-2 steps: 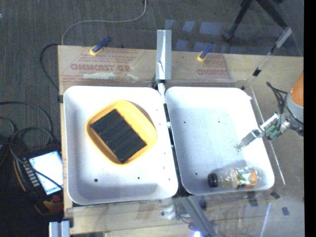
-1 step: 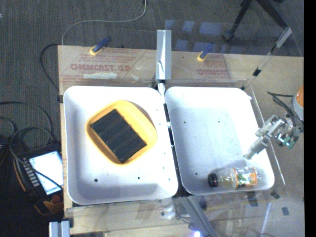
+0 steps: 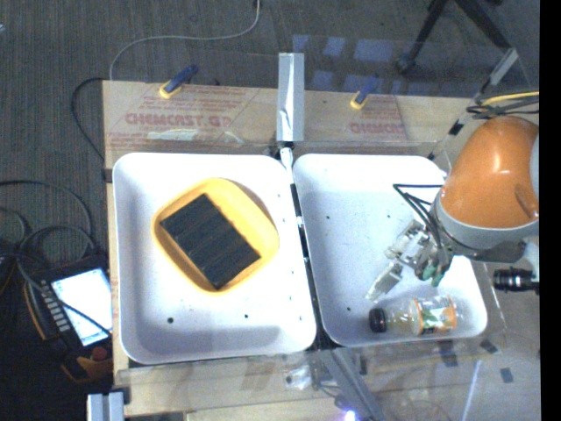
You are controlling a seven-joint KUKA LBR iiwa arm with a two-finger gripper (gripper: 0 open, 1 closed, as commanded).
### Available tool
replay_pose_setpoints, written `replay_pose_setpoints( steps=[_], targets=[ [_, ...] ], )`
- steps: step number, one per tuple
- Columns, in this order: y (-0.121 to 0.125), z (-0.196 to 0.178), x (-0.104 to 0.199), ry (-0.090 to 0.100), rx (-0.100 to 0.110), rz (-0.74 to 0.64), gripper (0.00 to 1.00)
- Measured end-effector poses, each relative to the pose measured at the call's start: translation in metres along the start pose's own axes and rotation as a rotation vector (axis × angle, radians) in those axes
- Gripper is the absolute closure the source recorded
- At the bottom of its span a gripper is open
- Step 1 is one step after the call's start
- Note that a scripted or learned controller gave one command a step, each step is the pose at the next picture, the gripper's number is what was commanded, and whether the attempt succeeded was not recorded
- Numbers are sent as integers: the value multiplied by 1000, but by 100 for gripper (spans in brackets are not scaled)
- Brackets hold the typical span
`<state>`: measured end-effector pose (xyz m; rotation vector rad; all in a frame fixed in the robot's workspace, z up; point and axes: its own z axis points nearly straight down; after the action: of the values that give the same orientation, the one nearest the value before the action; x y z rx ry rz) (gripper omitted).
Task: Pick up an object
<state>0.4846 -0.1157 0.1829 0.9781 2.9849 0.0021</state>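
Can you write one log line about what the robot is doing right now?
gripper: over right bin, holding nothing | bottle: lying near front wall | yellow sponge: left bin

Grey carpet (image 3: 175,24) covers the floor around the bench; a thin cable (image 3: 219,35) trails across it at the top; the black legs of a rolling chair (image 3: 438,7) stand at the upper right; a lit tablet (image 3: 79,305) lies at the lower left beside dark looping cords (image 3: 35,226).
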Motion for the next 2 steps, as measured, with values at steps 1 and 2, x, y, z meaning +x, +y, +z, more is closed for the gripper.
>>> replay_pose_setpoints(
  steps=[1, 2],
  targets=[
    [24, -1, 17, -1, 0, 424, 0],
    [-5, -3, -49, -2, 3, 645, 0]
  ],
)
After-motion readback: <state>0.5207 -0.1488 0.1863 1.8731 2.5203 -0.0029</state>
